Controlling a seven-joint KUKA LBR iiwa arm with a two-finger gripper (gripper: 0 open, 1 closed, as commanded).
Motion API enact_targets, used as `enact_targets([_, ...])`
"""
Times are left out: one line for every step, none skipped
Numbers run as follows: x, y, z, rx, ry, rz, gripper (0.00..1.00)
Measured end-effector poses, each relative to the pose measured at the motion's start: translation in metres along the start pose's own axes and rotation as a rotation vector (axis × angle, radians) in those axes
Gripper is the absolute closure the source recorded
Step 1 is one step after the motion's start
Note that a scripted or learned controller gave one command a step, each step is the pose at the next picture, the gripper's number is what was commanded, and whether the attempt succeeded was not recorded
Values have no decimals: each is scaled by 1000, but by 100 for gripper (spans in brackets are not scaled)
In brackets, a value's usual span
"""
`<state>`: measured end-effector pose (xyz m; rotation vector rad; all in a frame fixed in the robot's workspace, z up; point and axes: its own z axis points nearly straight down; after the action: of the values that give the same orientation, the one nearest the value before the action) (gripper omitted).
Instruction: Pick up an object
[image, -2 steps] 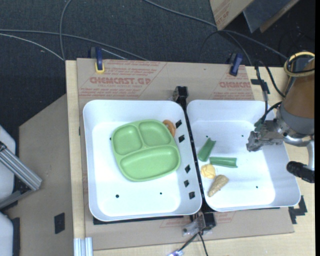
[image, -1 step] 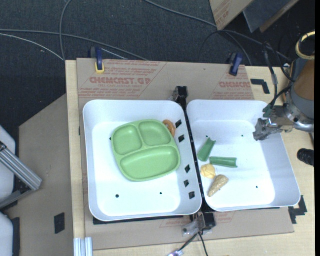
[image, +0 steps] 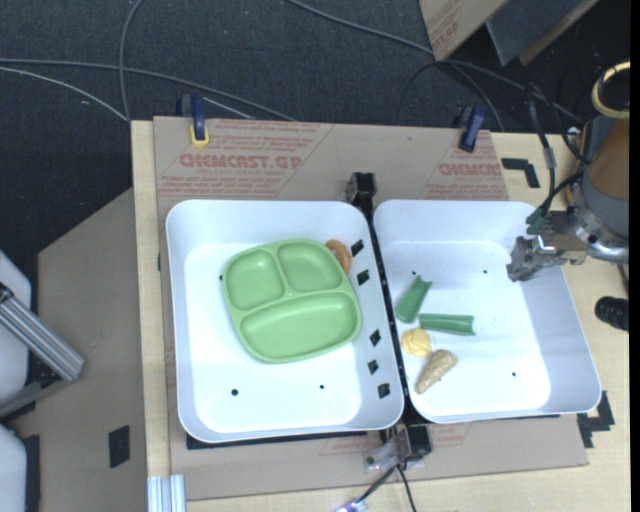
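Up by the far right edge of the right bin (image: 560, 330), the gripper (image: 524, 262) hung low on the bent arm, and the green stick (image: 446, 323) lay in that bin's middle.

Red print on brown board (image: 300, 150) under bins reads "CHEMCAST GP", largest line, up-left of and well apart from gripper (image: 524, 262). Smaller red lines beneath it: illegible. Second red print of same kind on board (image: 455, 175), nearer the gripper, up-left of it: partly covered, not fully legible.
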<state>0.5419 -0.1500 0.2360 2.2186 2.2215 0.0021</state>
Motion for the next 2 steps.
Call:
enact_targets([57,20,-7,0,2,-6,100])
enact_targets([101,43,-5,0,1,-4,100])
